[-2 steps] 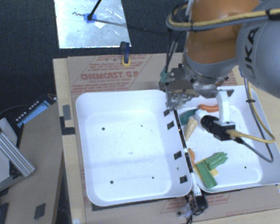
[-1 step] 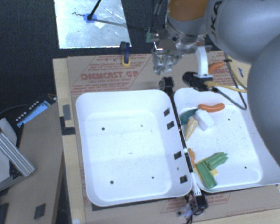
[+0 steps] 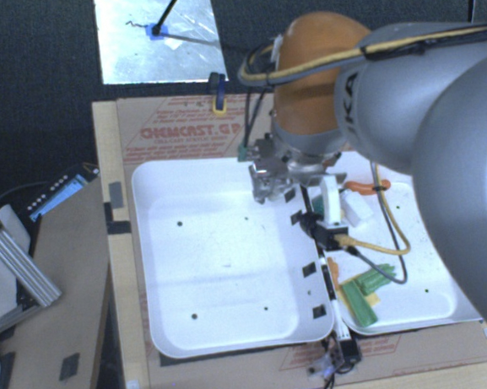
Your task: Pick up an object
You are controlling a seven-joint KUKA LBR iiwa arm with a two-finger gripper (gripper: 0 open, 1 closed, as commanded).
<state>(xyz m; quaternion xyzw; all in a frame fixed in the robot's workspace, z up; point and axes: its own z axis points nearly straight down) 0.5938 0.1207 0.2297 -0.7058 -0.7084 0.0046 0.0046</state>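
Camera view check, Ines: where does the grey arm with the orange band (image 3: 362,94) stand against the black-marked seam between the two shallow white plastic bins (image 3: 317,263)?

Over the seam's far end, Tom. The jaws hang just off it, on the side away from the arm, above the bare floor of that bin (image 3: 216,268). I cannot tell whether they are open or closed, and I see nothing held.

So which step is this?

I judge it the approach, with no grasp made yet. The things to pick lie on the arm's side of the seam. A cluster of green plastic pieces (image 3: 366,293) sits just beside the seam's near end, and a thin orange thing (image 3: 368,188) lies near its far end.

And the next move?

As I read it, the jaws must cross the seam, settle over one thing, go down open and close on it. The green cluster looks the plainest target, though the bin wall along the seam leaves little room.
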